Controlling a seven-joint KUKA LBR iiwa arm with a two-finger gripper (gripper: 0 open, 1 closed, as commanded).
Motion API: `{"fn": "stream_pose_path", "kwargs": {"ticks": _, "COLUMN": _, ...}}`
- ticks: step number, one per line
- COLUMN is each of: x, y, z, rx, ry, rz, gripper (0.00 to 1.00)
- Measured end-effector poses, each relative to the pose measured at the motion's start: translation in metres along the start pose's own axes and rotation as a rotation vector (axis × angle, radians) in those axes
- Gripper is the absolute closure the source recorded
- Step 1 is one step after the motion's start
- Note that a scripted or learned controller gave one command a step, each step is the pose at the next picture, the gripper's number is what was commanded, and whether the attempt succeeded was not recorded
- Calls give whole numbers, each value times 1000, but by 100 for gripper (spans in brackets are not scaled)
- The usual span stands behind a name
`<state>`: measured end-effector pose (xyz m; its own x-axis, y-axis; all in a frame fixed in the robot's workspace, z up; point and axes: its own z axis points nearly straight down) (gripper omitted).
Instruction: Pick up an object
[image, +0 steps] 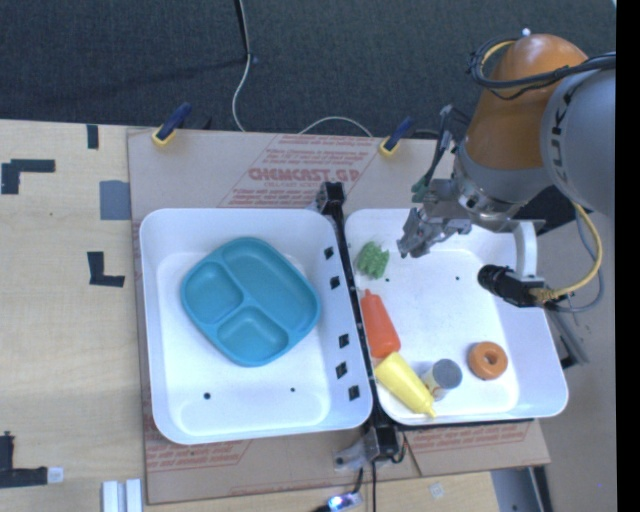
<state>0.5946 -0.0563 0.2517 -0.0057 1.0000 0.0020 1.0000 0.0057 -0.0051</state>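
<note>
In the right bin (520, 330) lie a green broccoli-like piece (373, 260) near the divider, an orange carrot (379, 323) below it, a yellow corn-like piece (405, 383), a small grey disc (445, 376) and an orange ring donut (488, 360). My gripper (418, 240) hangs over the upper part of the right bin, a little to the right of the green piece and apart from it. Nothing shows between its fingers.
The left bin (170, 300) holds a blue divided plate (250, 299). A black divider strip (342, 290) runs between the bins. A black cylindrical part (505, 282) and cables of the arm hang over the right bin's right side.
</note>
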Motion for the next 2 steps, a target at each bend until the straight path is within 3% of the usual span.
{"fn": "stream_pose_path", "kwargs": {"ticks": 2, "x": 104, "y": -37, "z": 11, "rx": -1, "ry": 0, "rz": -1, "gripper": 100}}
